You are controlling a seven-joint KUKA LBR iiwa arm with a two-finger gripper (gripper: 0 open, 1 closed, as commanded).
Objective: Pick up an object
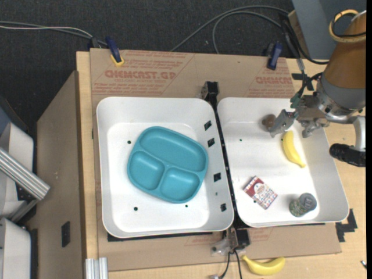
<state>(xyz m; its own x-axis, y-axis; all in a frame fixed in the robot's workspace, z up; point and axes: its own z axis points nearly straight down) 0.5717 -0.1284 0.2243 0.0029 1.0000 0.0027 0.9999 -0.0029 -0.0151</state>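
Nothing picked yet: gripper point(295, 122) hovers w/ fingers apart, apparently empty, over right bin point(325, 173) just above the banana point(293, 150); grasp & lift still left.

You are looking at a brightly and evenly lit scene, with the light falling from above. The two white bins point(157, 112) are the brightest surfaces and sit near overexposure, so their floors read as flat white with little texture. Shadows are soft and short: the teal tray point(167, 163) throws only a faint grey edge on its lower side, and the banana point(293, 150) a thin one beside it. The dark floor at the top stays nearly black with little detail. Sharpness is modest overall; the print on the cardboard point(139, 68) is readable but soft, and the arm point(347, 57) at the right looks slightly smeared.
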